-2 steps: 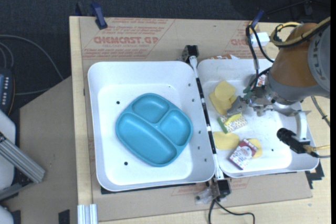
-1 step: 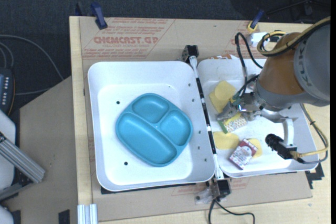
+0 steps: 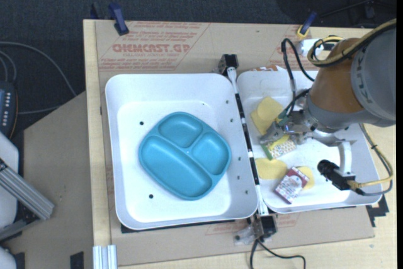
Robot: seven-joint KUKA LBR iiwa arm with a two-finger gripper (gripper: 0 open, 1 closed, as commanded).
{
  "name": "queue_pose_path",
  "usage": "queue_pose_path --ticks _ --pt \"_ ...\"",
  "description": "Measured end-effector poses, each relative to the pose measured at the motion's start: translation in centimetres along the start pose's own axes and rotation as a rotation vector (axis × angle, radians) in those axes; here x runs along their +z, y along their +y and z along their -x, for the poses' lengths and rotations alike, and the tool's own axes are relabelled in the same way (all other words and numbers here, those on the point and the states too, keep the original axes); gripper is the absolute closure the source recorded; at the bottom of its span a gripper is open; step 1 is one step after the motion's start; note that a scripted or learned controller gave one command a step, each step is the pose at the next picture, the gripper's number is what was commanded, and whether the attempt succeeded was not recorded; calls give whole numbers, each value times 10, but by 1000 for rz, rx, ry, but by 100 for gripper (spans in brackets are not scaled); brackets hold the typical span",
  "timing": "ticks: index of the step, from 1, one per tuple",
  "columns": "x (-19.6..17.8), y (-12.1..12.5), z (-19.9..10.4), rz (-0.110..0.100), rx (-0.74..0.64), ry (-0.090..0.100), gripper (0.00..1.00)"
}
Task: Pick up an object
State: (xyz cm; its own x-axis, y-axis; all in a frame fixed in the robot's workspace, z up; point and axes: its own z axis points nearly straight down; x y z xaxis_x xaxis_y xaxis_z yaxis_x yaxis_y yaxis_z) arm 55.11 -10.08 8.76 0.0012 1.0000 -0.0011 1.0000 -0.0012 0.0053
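You see a flat brown cardboard-topped surface (image 3: 157, 47) with two shallow white plastic bins side by side, left bin (image 3: 126, 97) touching right bin (image 3: 327, 198).

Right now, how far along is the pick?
Done: the gripper is low in the right bin, at the green-and-white packet beside the yellow pieces. In hand: nothing visibly between the fingers. Left: grasp and lift. The blue divided plate lies in the left bin.

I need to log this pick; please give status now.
Gripper low in right bin, fingers unclear. At green packet, hold unconfirmed. Yellow pieces crowd it.
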Motion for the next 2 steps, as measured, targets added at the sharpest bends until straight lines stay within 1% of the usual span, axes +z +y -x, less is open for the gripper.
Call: queue_pose_path --ticks 1,2 --pt "0 12 -6 0 -1 0 0" --pt "-11 13 -5 6 0 -2 100"
